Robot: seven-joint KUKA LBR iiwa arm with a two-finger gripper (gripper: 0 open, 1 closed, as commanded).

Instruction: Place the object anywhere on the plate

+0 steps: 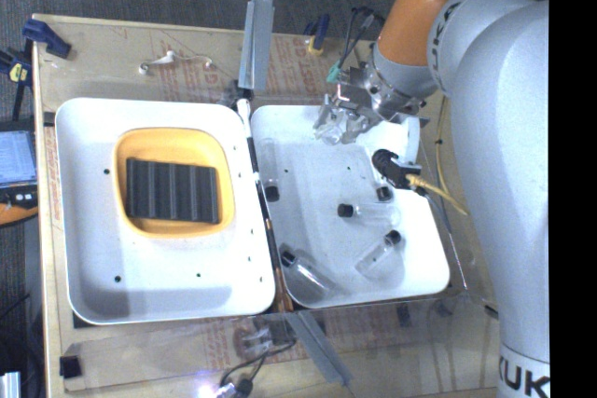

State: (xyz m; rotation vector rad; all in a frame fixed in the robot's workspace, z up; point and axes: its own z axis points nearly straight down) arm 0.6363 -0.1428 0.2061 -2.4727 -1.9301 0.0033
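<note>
The right white bin [431, 267] lies under the gripper [340, 121] and stretches away below it. The left white bin [84, 200] sits beside it, to the gripper's left. A grey metal bar [255, 42] stands up-left of the gripper, near it, at the seam between the bins. A small blue clamp [317, 31] is just above the gripper. Far to its left on the wooden bench [112, 47] are another blue clamp [45, 34], a bent metal piece [177, 62] and a lit screen [17, 156].

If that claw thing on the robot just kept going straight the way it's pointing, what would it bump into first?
The gripper points down into the right bin's upper corner. It would probably meet the white bin floor first; the small clear vials lie further off, though depth is hard to judge.
</note>
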